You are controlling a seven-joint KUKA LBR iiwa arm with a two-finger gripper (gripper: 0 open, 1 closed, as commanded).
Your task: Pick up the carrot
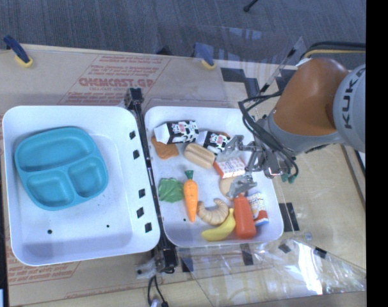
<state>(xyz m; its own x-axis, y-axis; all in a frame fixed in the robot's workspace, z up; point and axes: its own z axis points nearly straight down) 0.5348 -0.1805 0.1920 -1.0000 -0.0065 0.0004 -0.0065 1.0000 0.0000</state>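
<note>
Camera view showed the carrot [190,198] lying well apart from the claw [241,165], whose fingers stood apart.

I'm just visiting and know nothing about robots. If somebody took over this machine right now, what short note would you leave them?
Hand: low over the right side of the right bin, above a red-and-white carton; no item seen between its fingers, and whether they are open is unclear.
Carrot: lying in the right bin, left of centre, green top pointing away, between a lettuce leaf and a croissant.
Done: nothing yet; carrot untouched.
Left: move the hand left to the carrot, grasp, lift.
</note>
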